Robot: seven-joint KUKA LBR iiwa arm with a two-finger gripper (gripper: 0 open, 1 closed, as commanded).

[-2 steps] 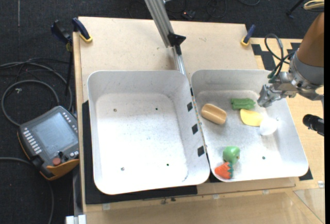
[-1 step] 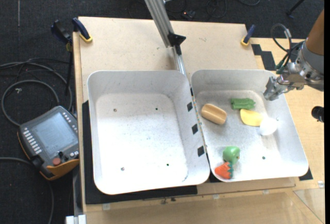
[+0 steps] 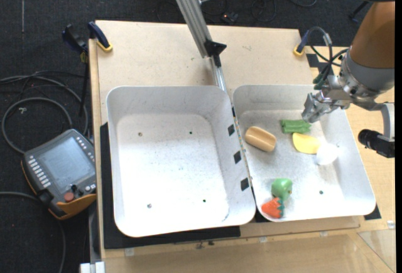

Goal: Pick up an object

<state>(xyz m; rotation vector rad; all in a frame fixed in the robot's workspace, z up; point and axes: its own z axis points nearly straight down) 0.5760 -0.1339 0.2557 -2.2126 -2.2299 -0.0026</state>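
Two bins: the right bin (image 3: 352,199) holds a green piece (image 3: 295,125), bun (image 3: 260,139), yellow piece (image 3: 306,144), white ball (image 3: 326,154) and pepper (image 3: 281,187). Gripper (image 3: 312,112) hangs just above the green piece; its grip state I cannot tell.

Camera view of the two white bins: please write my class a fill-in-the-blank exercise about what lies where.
1. All the small objects lie in the ____ bin as the camera sees it.
2. The gripper is just above the flat ____ piece, which lies beside the yellow piece.
3. The tan bread roll lies nearest the ____ between the two bins.
4. The red piece touches a ____ piece near the bin's front edge.

Missing words: right; green; divide; green
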